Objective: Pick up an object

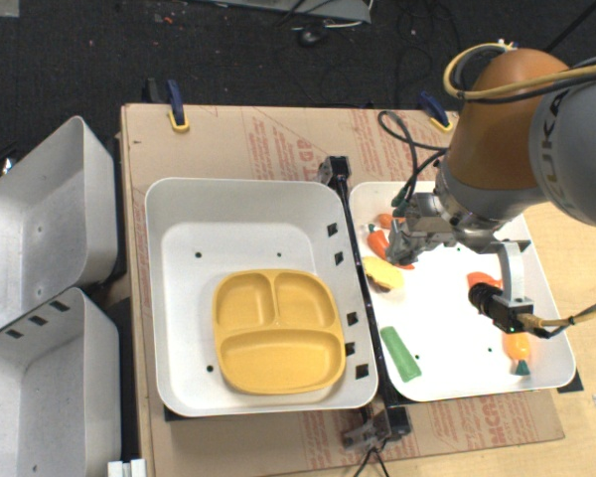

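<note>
We have the gripper [409,238] down at about 10 o'clock in the right bin [457,381], over the cluster of a yellow banana-like piece [382,273] and an orange piece [378,238], likely because that's the densest pick spot. We can't tell its state. The green block [400,354] sits at 7 o'clock; the yellow divided plate [277,332] fills the left bin [179,217].

So the arm [556,137] comes in from the right side, grey link up top with that big orange band bulging out just above the wrist. It's bent downward, wrist pointing at the bench at a bit of a slant toward the left. Cables loop over the orange section and trail off the wrist. The gripper [405,241] hangs low, dark metal, tucked mostly under the wrist.
</note>
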Robot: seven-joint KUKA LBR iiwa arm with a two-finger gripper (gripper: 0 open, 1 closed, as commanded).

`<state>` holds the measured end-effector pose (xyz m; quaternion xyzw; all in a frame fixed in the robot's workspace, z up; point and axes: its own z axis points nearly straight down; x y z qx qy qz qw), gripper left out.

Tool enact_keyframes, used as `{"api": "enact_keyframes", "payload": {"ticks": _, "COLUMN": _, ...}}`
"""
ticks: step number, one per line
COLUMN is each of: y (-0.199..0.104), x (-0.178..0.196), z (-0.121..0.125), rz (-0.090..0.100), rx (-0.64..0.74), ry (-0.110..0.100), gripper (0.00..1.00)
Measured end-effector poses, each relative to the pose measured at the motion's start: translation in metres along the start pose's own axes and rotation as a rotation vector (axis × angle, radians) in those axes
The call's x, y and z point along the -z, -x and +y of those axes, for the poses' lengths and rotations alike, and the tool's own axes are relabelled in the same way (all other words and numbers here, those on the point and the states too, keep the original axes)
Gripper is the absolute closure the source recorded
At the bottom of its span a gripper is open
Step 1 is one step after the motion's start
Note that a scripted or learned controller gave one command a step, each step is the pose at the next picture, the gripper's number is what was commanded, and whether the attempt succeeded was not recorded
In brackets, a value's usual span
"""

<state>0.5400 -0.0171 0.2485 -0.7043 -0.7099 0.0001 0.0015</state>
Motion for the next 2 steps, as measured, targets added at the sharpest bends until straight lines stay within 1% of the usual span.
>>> {"api": "enact_keyframes", "payload": {"ticks": 1, "y": -0.048, "x": -0.015, "z": 0.003, "rz": -0.001, "rx": -0.001, "ry": -0.001, "gripper": 1.00}}
{"api": "enact_keyframes", "payload": {"ticks": 2, "y": -0.094, "x": -0.009, "z": 0.004, "rz": -0.001, "rx": -0.001, "ry": 0.002, "gripper": 1.00}}
